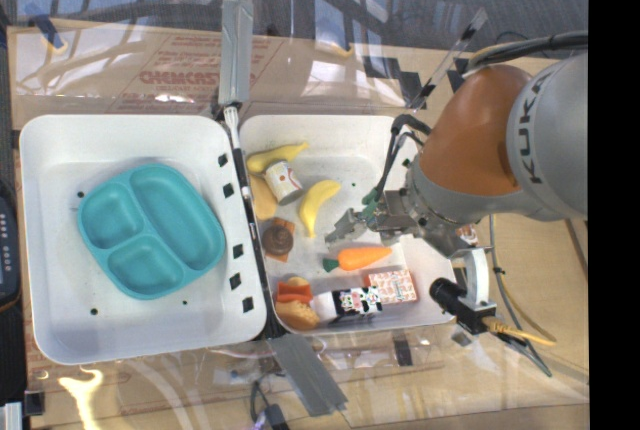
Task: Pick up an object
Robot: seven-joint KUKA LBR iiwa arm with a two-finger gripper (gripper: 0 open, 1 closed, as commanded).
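We see the arm (500, 153) reaching in from the right over the right bin (330, 133). Its gripper (345, 228) hangs low above the middle of that bin, the fingers (338, 234) released, with nothing between them. A carrot (360, 258) lies just below the fingertips; we cannot tell whether they touch it. Left of the gripper lies a banana (318, 203), and a second banana (277, 156) rests near the bin's upper left corner, beside a small can (284, 181). A brown round item (277, 240) sits by the left wall. Along the bin's near edge we find a black-and-white carton (352, 303) and a pink box (392, 286). The left bin (60, 158) holds a teal divided plate (150, 230). Both bins stand side by side on the counter (120, 68).
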